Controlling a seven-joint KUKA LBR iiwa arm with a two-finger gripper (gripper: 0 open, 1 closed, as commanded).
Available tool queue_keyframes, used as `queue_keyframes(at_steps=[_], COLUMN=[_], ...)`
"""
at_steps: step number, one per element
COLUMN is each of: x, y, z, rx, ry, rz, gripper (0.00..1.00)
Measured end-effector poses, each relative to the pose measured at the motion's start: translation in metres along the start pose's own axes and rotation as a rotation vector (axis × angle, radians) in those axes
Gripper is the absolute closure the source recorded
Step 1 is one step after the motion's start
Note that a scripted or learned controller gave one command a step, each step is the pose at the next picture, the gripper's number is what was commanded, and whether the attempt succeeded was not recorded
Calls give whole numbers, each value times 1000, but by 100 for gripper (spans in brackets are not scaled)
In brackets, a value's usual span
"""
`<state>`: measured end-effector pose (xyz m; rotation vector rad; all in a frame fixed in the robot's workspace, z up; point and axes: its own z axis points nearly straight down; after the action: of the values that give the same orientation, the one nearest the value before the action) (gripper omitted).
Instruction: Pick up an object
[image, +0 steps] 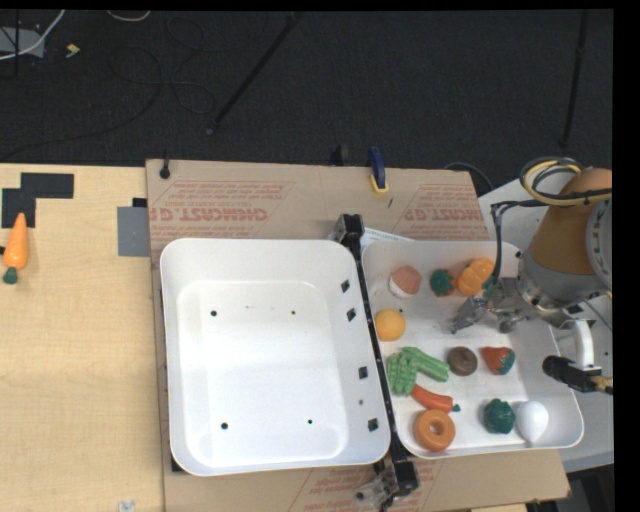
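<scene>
The right bin holds several toy foods. Among them are a pink-and-white piece, a dark green ball, an orange pepper, an orange ball, a green bunch, a brown donut and a red strawberry. My gripper hangs low over the bin's upper middle, just below the pepper and above the donut and strawberry. Its fingers are spread open with nothing between them.
Along the bin's front lie a red-orange carrot, an orange ring, a green broccoli and a white egg. The left bin adjoins on the left. A toy carrot lies on the bench far left.
</scene>
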<state>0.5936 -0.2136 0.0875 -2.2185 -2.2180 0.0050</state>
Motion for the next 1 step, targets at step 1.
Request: queue_keyframes(at_steps=[1], x=[55], y=[24], z=[0], rx=[-4], ry=[0], rz=[-3], gripper=[0])
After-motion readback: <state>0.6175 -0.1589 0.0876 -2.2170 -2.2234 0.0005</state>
